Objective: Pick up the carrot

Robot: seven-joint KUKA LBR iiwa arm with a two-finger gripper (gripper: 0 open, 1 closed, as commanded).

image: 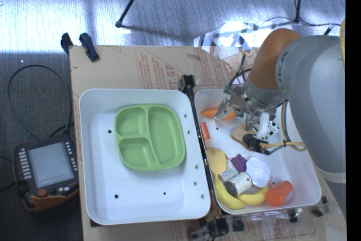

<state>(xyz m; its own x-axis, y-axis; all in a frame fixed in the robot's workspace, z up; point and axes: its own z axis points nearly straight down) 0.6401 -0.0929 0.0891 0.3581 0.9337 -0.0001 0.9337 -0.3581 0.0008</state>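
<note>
The carrot [217,113] lies in the far left part of the right bin [307,175], a single orange piece with its tip pointing toward the divider between the bins. The gripper [227,105] is directly over it, and the finger ends overlap the carrot's thicker end; how far the jaws are spread, and whether they pinch the carrot, cannot be told because the wrist and cabling hide them.

Nearer the camera from the jaws, in the same bin, lie a pale yellow rounded item [216,160], one purple piece [239,163], one small white cylinder [240,183], one banana [240,198] along the near wall, a clear plastic item [259,171] and one orange-red item [278,193].

To the left of the jaws, across the divider, the left bin [101,189] holds one green divided plate [150,136] with three compartments.
</note>
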